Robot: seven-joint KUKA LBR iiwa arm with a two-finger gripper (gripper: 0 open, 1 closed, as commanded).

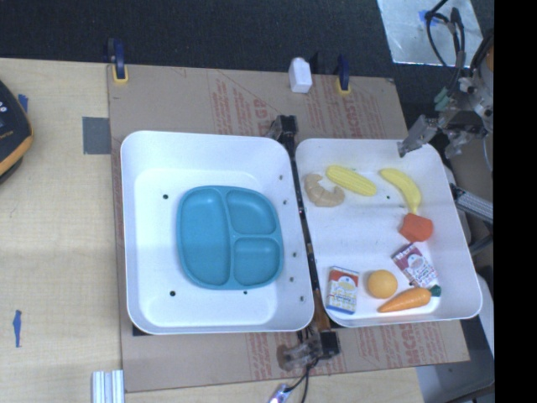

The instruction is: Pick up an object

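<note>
The right bin (369,225) holds several toy foods: a yellow corn cob (351,180), a banana (403,188), a tan croissant (323,191), a red piece (416,227), a red-and-white packet (415,267), an orange (382,284), a carrot (405,300) and a small carton (342,290). My gripper (433,143) hangs over the bin's far right corner, above and right of the banana. Its fingers are spread open with nothing between them.
The left bin (147,292) holds a blue divided plate (229,235). Clamps (119,61) and a white block (300,75) sit along the far edge of the cardboard. A dark device (10,128) lies at the far left of the bench.
</note>
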